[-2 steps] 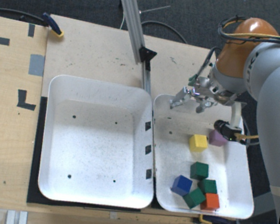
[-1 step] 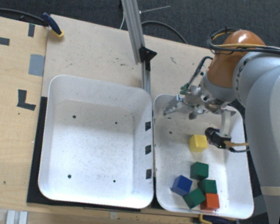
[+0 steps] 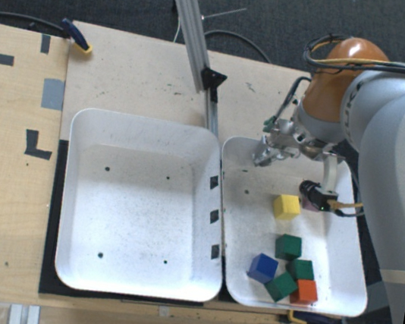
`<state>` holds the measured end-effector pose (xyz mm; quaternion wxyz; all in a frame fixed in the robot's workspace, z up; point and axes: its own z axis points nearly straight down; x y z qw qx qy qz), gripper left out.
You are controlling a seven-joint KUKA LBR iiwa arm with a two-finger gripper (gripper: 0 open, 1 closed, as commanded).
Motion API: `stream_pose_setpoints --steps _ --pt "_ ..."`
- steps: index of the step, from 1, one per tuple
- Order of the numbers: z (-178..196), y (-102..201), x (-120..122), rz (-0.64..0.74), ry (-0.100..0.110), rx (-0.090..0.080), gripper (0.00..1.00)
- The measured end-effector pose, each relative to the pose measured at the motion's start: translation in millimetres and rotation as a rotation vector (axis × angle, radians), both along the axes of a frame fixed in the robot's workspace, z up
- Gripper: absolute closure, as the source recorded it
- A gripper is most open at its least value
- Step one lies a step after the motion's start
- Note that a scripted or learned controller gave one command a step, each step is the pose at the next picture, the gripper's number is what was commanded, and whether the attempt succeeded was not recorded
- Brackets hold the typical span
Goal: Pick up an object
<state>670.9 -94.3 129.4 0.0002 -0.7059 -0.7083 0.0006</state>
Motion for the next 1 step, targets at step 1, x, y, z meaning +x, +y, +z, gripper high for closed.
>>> stream_pose_setpoints --steps 1 --pt "43.7 5.0 3.1 -0.001 -0.005 0.001 1.0"
